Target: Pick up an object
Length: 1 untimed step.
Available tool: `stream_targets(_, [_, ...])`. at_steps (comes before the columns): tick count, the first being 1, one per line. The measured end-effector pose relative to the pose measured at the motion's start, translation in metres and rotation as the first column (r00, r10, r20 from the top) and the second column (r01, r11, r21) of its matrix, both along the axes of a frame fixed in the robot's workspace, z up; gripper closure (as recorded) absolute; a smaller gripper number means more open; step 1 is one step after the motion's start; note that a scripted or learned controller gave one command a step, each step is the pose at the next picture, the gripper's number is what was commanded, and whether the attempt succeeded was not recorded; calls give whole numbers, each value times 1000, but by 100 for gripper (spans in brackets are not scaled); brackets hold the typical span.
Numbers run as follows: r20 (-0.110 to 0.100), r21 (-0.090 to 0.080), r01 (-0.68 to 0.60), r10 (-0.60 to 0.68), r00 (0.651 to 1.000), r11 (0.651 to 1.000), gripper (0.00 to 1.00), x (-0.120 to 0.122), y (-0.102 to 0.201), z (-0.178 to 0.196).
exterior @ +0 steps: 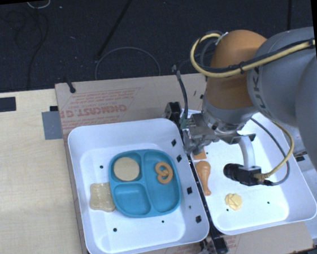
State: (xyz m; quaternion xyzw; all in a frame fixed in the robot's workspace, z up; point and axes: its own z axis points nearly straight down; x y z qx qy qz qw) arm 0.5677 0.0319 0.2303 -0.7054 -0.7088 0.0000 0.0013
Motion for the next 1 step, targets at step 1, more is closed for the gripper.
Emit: stream_targets(1, [0, 0, 0, 0, 1000, 1000, 100, 31, 55, -2])
